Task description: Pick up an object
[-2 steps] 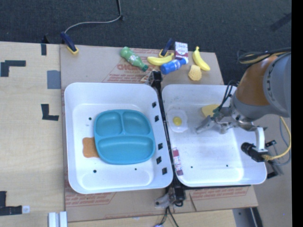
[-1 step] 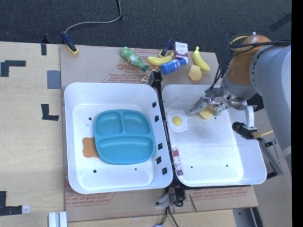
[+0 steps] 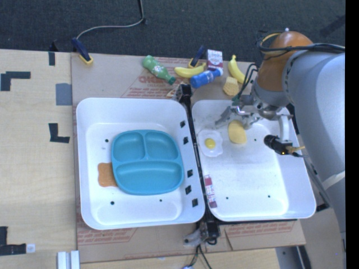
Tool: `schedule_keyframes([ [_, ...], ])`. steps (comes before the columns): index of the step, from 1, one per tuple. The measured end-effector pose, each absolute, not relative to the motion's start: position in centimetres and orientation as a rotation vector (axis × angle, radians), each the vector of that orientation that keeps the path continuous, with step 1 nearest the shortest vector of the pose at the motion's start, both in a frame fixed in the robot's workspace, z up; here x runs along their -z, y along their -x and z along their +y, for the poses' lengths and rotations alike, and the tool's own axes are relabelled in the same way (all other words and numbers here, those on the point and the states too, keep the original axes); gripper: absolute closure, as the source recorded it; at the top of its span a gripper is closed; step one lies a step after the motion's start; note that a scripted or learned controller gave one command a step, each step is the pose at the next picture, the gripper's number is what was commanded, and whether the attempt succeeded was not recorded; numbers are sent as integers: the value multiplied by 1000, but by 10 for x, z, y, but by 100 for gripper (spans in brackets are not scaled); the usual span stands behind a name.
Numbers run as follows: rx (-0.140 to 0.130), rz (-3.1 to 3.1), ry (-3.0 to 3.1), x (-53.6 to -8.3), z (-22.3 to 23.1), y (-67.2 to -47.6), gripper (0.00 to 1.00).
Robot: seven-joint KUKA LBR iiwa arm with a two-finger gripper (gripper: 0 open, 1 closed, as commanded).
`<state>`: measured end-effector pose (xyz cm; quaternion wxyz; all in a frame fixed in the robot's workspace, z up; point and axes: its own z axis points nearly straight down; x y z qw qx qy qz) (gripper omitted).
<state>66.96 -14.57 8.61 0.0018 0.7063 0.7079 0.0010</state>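
Nearest the camera, along the bench's front edge, sits a dark clip with cables (image 3: 200, 240) between two white bins. Behind it the right bin (image 3: 263, 200) is where the claw (image 3: 240, 114) works, reaching in from the right on a grey arm (image 3: 320, 111) with an orange band (image 3: 280, 60). Its fingers are blurred against the white floor, so whether the claw is wide or narrow cannot be told, and nothing is seen held in it. Just below the claw, close to touching it, lies a yellow potato-shaped toy (image 3: 237, 133), the likely thing to pick up; it looks light, smooth and rounded, probably hard plastic that could roll or slip, so a hold across its narrow middle seems best. Down and to the left of the claw lies one toy fried egg (image 3: 210, 143), flat and hard to grip. Far to the claw's left, the left bin (image 3: 90, 167) holds one blue divided plate (image 3: 147, 162) and one tan slice (image 3: 105, 175) tucked at its edge. Above the claw, outside the bins, lie two bananas (image 3: 189, 70) (image 3: 236, 70), one green bottle (image 3: 157, 69), one blue bottle (image 3: 205, 78), one small carton (image 3: 215, 58) and one yellow wedge (image 3: 230, 86)
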Motion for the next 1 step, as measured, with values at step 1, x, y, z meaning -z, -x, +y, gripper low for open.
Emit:
schedule_keyframes([
  [1, 0, 2221, -2213, -96, -146, -670, 100],
])
